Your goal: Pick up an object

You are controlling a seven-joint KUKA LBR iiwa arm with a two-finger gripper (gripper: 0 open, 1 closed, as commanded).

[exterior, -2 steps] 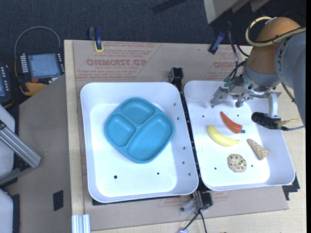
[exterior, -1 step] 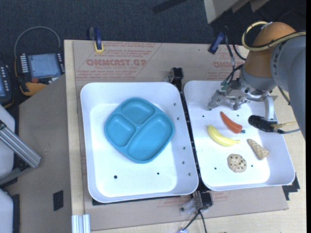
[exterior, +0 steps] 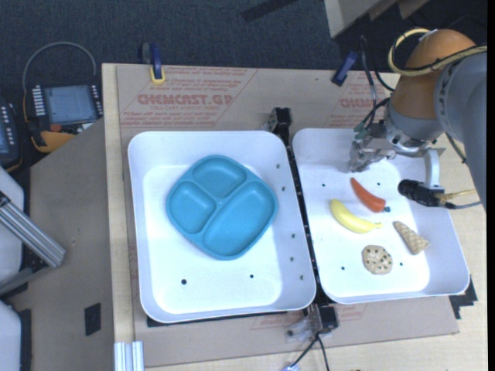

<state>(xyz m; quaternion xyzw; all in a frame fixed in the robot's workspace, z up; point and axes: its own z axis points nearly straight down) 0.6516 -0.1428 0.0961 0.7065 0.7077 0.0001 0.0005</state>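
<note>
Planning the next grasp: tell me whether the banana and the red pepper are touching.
Apart. The camera view shows a strip of white bin floor between the banana and the red pepper, which lies just above it.

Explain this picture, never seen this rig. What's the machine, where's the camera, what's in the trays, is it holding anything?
One camera, fixed above the bench, looks down at a slant. The machine is a grey robot arm with an orange band above the wrist, reaching in from the right of the picture. Its two-finger gripper hangs over the far part of the right bin. I see nothing between its fingers, and whether they are open or shut I cannot tell.

The left bin holds a blue divided plate. The right bin holds four small toy-like items: a red chili-like piece nearest the gripper, a yellow banana, a round cookie and a tan wedge. All four lie loose on the bin floor.
</note>
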